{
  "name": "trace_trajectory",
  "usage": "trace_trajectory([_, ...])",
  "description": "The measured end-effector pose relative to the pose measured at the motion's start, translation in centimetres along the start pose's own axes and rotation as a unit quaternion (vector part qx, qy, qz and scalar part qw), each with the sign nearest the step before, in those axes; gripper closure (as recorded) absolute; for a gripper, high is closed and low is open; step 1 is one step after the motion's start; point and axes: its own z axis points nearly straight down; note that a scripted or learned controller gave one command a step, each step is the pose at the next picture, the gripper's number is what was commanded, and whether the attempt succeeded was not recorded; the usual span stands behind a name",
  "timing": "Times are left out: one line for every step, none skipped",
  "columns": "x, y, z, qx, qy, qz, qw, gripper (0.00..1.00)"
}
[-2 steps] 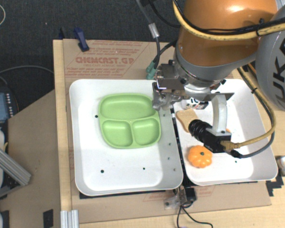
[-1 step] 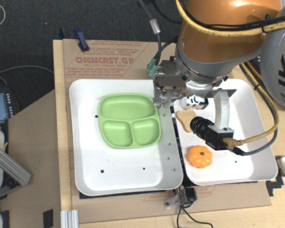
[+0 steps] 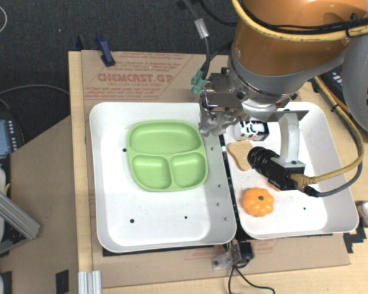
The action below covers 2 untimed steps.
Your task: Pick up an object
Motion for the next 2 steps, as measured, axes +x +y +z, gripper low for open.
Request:
trace_trajectory([0.1,0.0,-1.0,-0.001,0.0,0.0,1.0,1.0])
trace_trajectory([5.5,-0.4,-4.5,0.0,0.002,-0.002,1.0,1.0])
